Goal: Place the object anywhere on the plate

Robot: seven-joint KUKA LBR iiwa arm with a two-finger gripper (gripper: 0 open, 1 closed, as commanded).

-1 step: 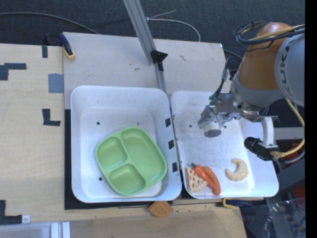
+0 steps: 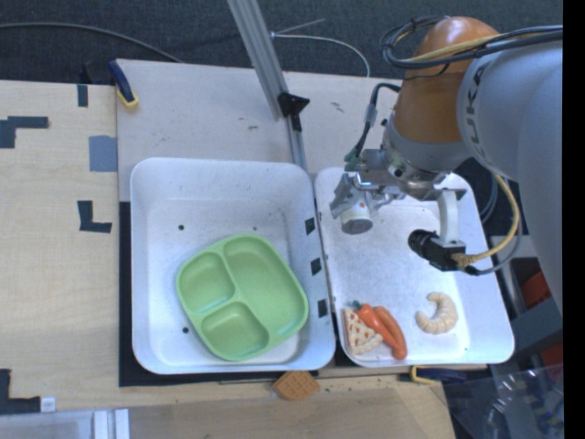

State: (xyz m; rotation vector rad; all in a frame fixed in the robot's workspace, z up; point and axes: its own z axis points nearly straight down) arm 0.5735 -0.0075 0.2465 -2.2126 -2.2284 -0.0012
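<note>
Because my arm (image 2: 494,90) reaches in from the right, its grey bulk and orange band hang over the upper end of the right bin (image 2: 484,337), wrist turned down toward the bin floor. Left bin (image 2: 155,199) lies alongside, rims touching down the middle; it serves as the drop side, since the green plate (image 2: 242,295) rests flat in its lower half, three compartments up, near the shared rim. My gripper (image 2: 358,210) points down over the upper left part of the right bin, just beside that rim and well apart from the pickable pieces. Whether the grip is spread or closed I cannot tell from this slant; nothing visibly sits in it. The candidates lie along the lower end of the right bin: pale curled piece (image 2: 439,314) alone to the right, orange carrot (image 2: 388,329) touching a dotted wedge (image 2: 361,334) at lower left. Judgement: pick not yet made; whichever piece is meant, it remains in the right bin, off the plate.
</note>
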